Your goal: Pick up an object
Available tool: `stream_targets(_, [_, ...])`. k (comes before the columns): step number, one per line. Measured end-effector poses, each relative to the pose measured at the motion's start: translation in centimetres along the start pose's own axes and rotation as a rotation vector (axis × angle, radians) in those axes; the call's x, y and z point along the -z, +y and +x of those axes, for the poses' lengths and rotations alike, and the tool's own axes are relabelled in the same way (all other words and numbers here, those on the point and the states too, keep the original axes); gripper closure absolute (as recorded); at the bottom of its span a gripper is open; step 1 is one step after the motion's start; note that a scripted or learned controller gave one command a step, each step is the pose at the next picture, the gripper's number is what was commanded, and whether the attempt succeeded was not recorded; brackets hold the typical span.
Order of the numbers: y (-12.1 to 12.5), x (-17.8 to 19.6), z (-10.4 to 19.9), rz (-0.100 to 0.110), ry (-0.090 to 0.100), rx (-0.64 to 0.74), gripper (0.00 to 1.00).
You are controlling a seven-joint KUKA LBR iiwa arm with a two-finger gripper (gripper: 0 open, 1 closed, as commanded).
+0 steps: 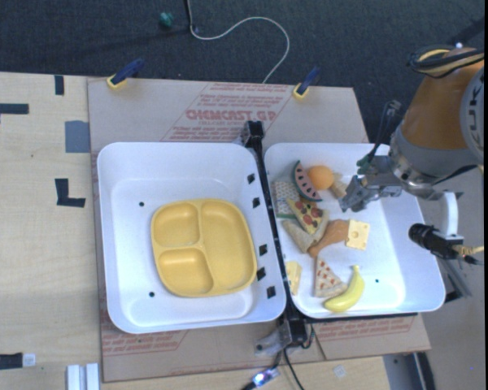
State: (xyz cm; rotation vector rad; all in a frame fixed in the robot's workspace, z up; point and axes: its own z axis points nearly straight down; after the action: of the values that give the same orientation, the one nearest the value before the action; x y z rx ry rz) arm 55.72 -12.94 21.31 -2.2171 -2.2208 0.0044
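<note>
Toy food [325, 234] in right bin [407, 291], yellow plate [203, 246] in left bin [122, 218]

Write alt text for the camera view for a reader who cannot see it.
A grey robot arm reaches in from the right, its tool low over the right white bin, which holds toy food: a banana, a cheese slice, a watermelon wedge and an orange. The left white bin holds a yellow divided plate.

My bench [32, 218] carries a cardboard sheet [220, 112], with two white bins [118, 218] side by side.
</note>
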Motion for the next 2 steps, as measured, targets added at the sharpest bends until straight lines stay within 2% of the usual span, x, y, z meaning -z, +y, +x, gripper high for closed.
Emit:
stream_targets(1, [-2.2,0.8,3.9,-0.001,0.001,0.002,1.00])
stream_targets(2, [-3.8,0.4,4.7,0.000,0.000,-0.001,1.00])
